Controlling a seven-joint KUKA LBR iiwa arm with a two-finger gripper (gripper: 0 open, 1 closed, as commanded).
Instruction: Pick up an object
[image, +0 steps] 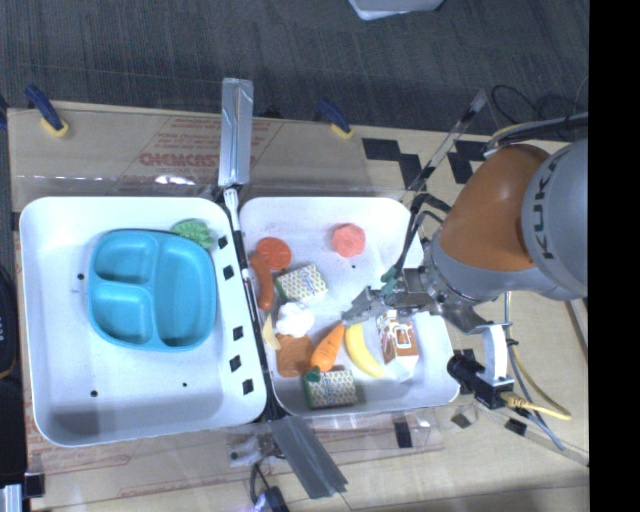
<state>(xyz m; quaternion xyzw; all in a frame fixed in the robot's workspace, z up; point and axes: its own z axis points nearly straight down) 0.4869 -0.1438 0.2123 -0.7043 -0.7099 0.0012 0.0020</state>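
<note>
The banana (362, 350) lies in the right bin (310, 212), long axis running near-to-far, just below the claw (368, 306). Claw hovers above the carrot (327, 347) and banana; whether it's wide or narrow, I cannot tell.

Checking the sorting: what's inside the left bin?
The left bin holds a blue divided plate and a green item at its back edge. Anything under the plate is covered.

You've got a yellow banana (362, 350) lying curved in the right bin, an orange carrot (327, 347) just left of it, and what looks like a white-and-orange packet (399, 340) touching its right.
</note>
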